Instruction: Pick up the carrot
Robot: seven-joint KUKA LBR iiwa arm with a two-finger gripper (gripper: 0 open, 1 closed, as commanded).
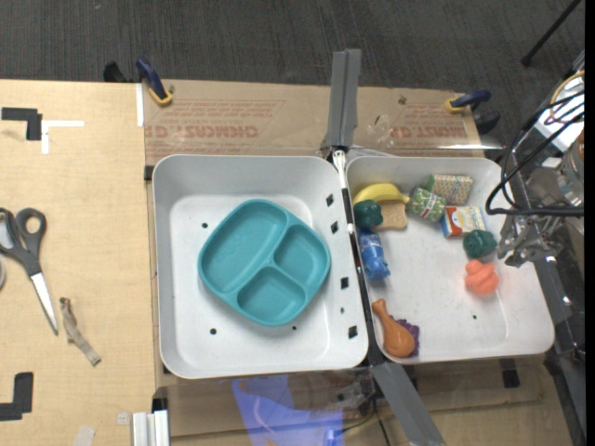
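Note:
Two orange toys lie in the right bin (pixel 521 342), and I cannot tell for sure which is the carrot. A stubby salmon-orange piece (pixel 481 278), the likelier carrot, lies near the bin's right wall, just below a dark green toy (pixel 480 243). An orange-brown tapered piece (pixel 395 331), shaped like a drumstick, lies in the front left corner on a purple toy (pixel 410 334). My gripper (pixel 517 247) hangs over the bin's right side, up and to the right of the salmon piece and apart from it. Nothing shows in its grasp.
Also in the right bin: a banana (pixel 379 193), another dark green toy (pixel 368 215), a blue toy (pixel 374 255), a green-white packet (pixel 428 203), a patterned box (pixel 452 188) and a red-white carton (pixel 464 220). A teal divided plate (pixel 265 262) lies in the left bin (pixel 177 249). Scissors (pixel 30 254) lie far left.

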